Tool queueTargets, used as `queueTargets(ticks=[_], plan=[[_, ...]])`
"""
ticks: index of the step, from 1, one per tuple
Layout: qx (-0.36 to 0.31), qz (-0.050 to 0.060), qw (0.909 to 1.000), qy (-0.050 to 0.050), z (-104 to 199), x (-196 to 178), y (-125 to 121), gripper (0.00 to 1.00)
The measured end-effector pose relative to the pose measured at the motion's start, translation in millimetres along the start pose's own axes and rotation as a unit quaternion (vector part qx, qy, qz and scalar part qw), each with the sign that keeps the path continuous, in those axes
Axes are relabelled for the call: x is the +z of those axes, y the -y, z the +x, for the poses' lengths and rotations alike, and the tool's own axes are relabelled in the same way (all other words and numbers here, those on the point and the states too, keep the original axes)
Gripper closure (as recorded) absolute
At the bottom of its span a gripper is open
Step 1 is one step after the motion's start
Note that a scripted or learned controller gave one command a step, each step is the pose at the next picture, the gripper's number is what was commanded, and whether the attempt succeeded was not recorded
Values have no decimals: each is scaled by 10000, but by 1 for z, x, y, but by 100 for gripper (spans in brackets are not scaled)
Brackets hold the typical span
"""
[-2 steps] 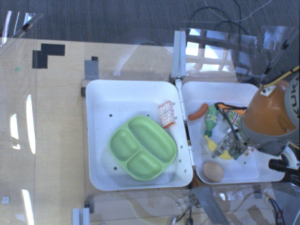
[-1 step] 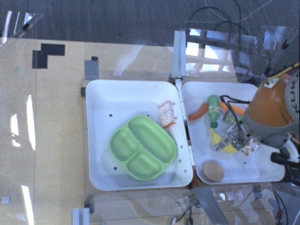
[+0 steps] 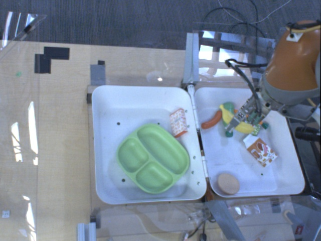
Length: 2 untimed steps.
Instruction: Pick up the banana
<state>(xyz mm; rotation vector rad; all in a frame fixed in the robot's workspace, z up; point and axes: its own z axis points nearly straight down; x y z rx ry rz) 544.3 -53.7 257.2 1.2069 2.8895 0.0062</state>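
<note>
Camera view puts the gripper (image 3: 244, 118) low over the right bin (image 3: 286, 182), with its tip right at the banana (image 3: 234, 122). The banana's yellow shows on both sides of the tip, but whether the jaws are spread or pinching it — this I cannot tell, the wrist covers them.

The banana's long axis seems to run from upper left to lower right across the bin, one end toward a green piece (image 3: 228, 106), the other toward the bin's right wall. For a good grasp I judge the jaws should close across the short width, near the middle of the fruit, and the lift should go straight up and slowly — so it does not swing out.

Just left of the jaws lies an orange-red chili-like thing (image 3: 211, 120), which may be touched by accident. Below them is a printed packet (image 3: 261, 152), further down a round tan disc (image 3: 227, 183). Well apart, the left bin (image 3: 105, 134) holds a green divided plate (image 3: 153, 157) and a small snack packet (image 3: 178, 122).
</note>
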Motion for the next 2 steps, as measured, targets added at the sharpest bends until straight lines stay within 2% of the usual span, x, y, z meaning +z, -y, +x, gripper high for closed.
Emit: queueTargets(ticks=[1,2], plan=[[-1006,-5,9949,13,-28,-86,3,100],[-1978,-3,9802,18,5,-152,51,100]])
